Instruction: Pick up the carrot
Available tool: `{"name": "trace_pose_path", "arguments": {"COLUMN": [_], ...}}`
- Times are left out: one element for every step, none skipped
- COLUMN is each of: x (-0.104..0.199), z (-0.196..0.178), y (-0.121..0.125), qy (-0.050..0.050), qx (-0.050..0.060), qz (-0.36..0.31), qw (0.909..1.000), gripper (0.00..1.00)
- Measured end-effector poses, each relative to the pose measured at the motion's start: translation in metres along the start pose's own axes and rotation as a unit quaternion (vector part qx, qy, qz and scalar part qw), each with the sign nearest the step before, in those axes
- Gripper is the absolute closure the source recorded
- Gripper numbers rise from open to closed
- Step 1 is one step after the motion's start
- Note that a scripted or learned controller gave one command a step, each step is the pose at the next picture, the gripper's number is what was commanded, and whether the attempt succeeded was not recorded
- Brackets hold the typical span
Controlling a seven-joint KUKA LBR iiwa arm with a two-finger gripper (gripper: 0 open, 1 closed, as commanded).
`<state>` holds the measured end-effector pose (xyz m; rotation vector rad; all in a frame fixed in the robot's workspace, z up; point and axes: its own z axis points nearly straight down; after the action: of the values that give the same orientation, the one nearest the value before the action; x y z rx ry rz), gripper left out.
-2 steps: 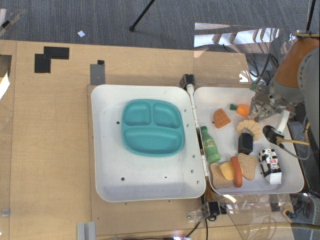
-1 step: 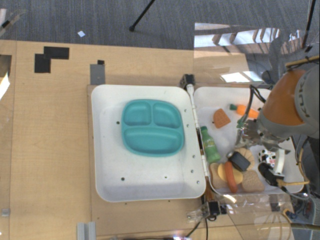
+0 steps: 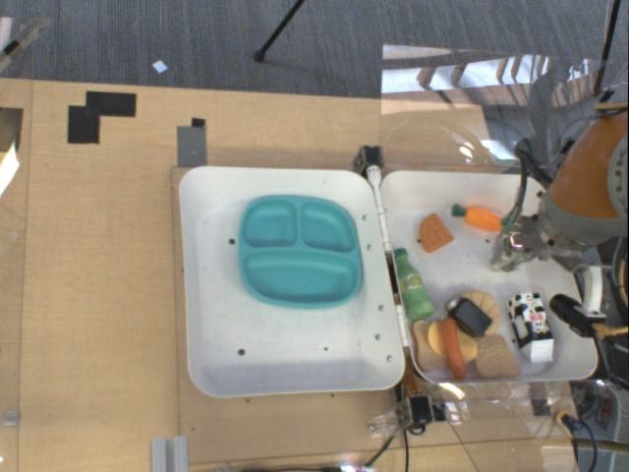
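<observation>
The carrot (image 3: 480,217), small and orange with a green tip at its left end, lies in the upper part of the right bin (image 3: 570,367). My gripper (image 3: 509,252) hangs over the same bin, just below and to the right of the carrot. The grey arm with its orange band (image 3: 595,170) comes in from the right above it. Nothing shows in the gripper.
An orange cracker (image 3: 435,232) lies left of the carrot. A green bottle (image 3: 412,287), a hot dog (image 3: 452,347), a black block (image 3: 473,317), bread pieces (image 3: 494,354) and a black-and-white toy (image 3: 531,324) crowd the bin's lower part. The left bin (image 3: 211,362) holds a teal divided plate (image 3: 298,251).
</observation>
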<state>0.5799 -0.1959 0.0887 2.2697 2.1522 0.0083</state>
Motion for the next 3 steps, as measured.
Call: {"name": "trace_pose_path", "arguments": {"x": [0.0, 0.008, 0.022], "z": [0.0, 0.002, 0.003], "y": [0.0, 0.07, 0.085], "qy": [0.0, 0.002, 0.001], "qx": [0.0, 0.001, 0.016], "qz": [0.001, -0.094, -0.003], "qw": [1.0, 0.9956, 0.9999], "gripper": [0.0, 0.0, 0.0]}}
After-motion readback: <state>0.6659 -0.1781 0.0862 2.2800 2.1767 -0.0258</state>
